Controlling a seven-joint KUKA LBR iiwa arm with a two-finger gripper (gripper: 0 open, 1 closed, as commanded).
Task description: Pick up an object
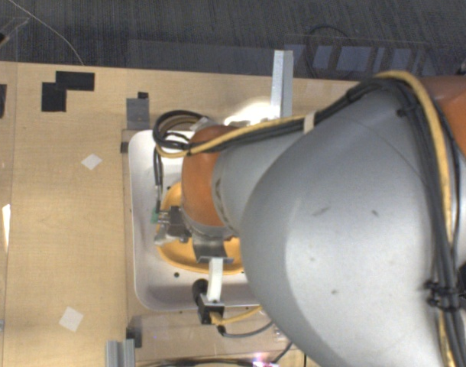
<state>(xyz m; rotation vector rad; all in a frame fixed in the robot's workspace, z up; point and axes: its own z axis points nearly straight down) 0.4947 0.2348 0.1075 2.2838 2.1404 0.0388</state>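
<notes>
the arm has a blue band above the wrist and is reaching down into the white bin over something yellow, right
Not quite: the band above the wrist is orange, not blue, as the camera view shows. The rest holds: the arm reaches down into the white bin, and a yellow object lies under the wrist there.

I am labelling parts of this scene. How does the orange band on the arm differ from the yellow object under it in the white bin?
The orange band above the wrist is darker, rusty orange; the yellow curved object is brighter. The band wraps the grey arm and sits high; the object lies low on the floor of the shallow white bin, mostly hidden by the arm. Both look rounded.
</notes>
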